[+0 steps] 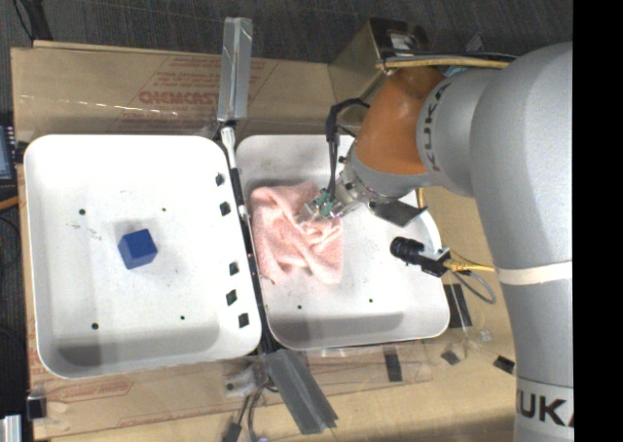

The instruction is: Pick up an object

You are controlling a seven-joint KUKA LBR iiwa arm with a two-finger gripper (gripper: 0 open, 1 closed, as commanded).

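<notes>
Pink cloth lies crumpled in the right bin. The hand touches it; grip unclear. Dark carpet surrounds the worktop.

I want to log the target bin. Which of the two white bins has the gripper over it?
The right bin, the one holding the pink cloth; the gripper is at that cloth. The left bin holds the blue cube.
</notes>
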